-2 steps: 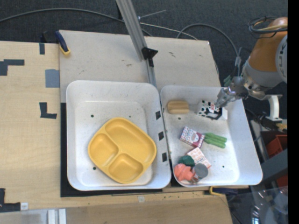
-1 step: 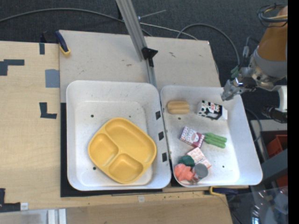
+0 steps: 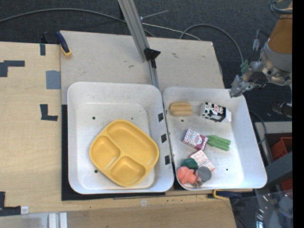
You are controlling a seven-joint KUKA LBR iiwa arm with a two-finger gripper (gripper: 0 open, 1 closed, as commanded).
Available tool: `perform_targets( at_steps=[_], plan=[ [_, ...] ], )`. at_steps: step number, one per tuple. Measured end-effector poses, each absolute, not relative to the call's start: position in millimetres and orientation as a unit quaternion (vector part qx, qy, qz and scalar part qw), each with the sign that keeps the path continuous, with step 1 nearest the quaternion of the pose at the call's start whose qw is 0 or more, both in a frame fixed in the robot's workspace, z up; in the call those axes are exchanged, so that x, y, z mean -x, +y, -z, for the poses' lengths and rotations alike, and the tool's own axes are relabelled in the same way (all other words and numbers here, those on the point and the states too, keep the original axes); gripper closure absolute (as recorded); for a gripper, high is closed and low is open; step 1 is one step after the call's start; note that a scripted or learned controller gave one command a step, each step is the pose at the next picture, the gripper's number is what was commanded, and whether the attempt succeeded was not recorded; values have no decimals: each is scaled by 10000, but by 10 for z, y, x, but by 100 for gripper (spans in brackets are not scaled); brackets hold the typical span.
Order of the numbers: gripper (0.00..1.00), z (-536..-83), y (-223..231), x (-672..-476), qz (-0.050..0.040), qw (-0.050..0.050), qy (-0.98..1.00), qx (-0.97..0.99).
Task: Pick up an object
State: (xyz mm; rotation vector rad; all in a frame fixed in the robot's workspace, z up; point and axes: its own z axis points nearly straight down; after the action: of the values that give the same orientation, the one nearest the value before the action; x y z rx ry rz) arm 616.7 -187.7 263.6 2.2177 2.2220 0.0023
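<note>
clearly the gripper (image 3: pixel 237 88) hovers at the right bin's (image 3: pixel 247 127) upper right rim, its grip state unreadable, likely staging above the cow-patterned box (image 3: pixel 213 111)

One camera is fixed above the surface (image 3: pixel 114 56), looking down at a slant. It sits far enough back to take in both white bins (image 3: pixel 80 99). The arm (image 3: pixel 280 46) enters from its right.
</note>
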Motion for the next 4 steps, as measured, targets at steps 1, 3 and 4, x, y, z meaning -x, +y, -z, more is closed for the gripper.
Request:
perform_targets(
  at_steps=[1,3,4],
  plan=[
    [100,-2486,-1341,-6023,9,-15,7089,-7053],
    [100,-2286,-405,-5642,7,-16,7092,-7051],
    [100,-2224,28,-5409,12,-19,7090,-7052]
  ],
)
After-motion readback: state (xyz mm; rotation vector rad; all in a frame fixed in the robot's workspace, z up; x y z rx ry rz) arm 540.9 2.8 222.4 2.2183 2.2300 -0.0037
